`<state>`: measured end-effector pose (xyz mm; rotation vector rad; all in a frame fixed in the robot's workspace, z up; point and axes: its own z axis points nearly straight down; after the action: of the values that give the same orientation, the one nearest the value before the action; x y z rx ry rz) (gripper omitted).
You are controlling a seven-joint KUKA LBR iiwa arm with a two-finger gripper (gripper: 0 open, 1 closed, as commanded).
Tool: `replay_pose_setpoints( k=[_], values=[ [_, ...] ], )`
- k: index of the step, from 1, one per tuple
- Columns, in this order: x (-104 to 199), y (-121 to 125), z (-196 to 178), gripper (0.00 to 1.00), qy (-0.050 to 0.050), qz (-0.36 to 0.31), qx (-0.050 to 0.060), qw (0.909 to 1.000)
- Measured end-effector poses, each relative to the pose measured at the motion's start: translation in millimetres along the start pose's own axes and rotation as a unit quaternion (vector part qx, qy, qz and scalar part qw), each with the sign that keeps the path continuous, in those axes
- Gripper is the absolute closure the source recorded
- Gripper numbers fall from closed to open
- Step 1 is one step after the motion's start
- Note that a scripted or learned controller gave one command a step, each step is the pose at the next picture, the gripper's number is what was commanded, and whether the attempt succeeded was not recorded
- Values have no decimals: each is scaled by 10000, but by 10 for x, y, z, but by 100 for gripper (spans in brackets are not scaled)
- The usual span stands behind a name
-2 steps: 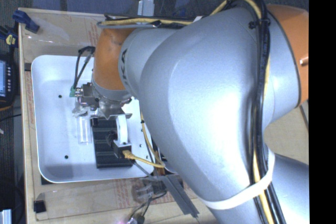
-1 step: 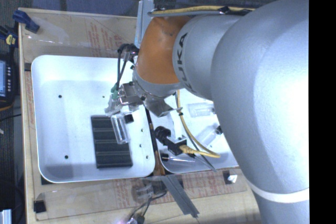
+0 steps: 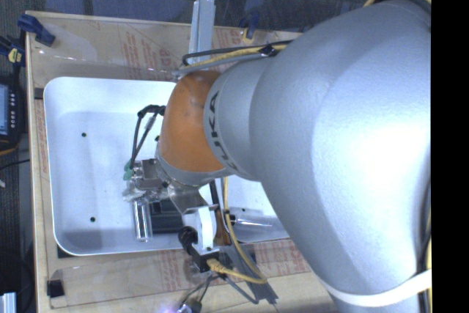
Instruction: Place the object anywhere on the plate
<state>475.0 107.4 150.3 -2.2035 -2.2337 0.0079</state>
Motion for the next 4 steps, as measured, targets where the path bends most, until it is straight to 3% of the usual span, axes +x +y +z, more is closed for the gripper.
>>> replay_pose_setpoints(
  k=[1,2,3,4],
  values=[
    [332,14,-887,100,9,724,-17,9974],
    [81,532,-283,100,0,282,17,9996],
    [83,533,-287,0,2,280,14,9996],
    [901,280,539,0,31,-508,-72,9987]
  ],
)
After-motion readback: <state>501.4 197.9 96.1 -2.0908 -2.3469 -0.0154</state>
